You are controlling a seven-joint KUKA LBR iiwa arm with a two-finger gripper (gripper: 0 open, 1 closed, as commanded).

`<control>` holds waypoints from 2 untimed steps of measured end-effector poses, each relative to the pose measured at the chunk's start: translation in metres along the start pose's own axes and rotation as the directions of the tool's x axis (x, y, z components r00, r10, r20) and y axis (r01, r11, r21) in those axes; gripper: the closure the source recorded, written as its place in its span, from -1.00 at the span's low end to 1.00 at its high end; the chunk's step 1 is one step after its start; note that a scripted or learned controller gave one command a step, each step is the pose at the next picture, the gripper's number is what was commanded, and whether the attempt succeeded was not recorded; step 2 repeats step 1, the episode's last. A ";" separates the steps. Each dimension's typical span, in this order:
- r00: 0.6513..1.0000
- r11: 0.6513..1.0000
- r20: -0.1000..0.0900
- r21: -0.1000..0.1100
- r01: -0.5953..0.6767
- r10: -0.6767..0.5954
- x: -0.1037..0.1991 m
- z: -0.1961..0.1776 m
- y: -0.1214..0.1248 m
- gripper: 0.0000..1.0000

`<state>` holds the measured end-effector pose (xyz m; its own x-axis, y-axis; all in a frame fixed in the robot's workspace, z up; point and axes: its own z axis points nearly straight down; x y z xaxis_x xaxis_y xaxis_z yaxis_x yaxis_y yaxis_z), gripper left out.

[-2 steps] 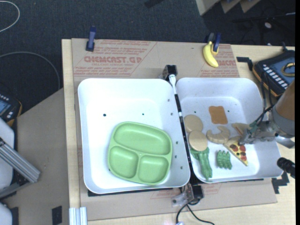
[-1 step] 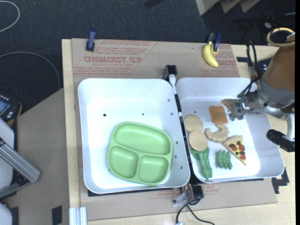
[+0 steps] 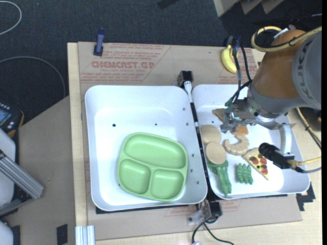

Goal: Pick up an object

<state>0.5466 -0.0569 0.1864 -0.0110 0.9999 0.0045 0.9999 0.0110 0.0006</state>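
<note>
The right bin [image 3: 204, 97] holds several toy foods. Among them are a tan oval piece [image 3: 209, 134], a tan round piece [image 3: 215, 153], a pale curved pastry [image 3: 236, 146], a pizza slice [image 3: 257, 164], a long green vegetable [image 3: 223, 177] and a small green bunch [image 3: 244, 173]. My gripper [image 3: 234, 122] hangs low over the bin's middle. Just below and right of it lies a small orange piece [image 3: 240, 131], and a brown piece [image 3: 219, 114] lies at its left. I see nothing held.
The left bin [image 3: 102, 111] holds a green divided plate [image 3: 152, 165]. A yellow banana [image 3: 229, 59] lies on the bench behind the right bin, and a blue clip [image 3: 99, 42] sits at the bench's back left. The arm covers the right bin's back right.
</note>
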 end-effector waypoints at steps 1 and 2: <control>1.000 1.000 -0.001 0.006 0.004 -0.004 0.138 -0.007 -0.045 1.00; 1.000 1.000 -0.001 0.006 0.004 -0.004 0.138 -0.007 -0.045 1.00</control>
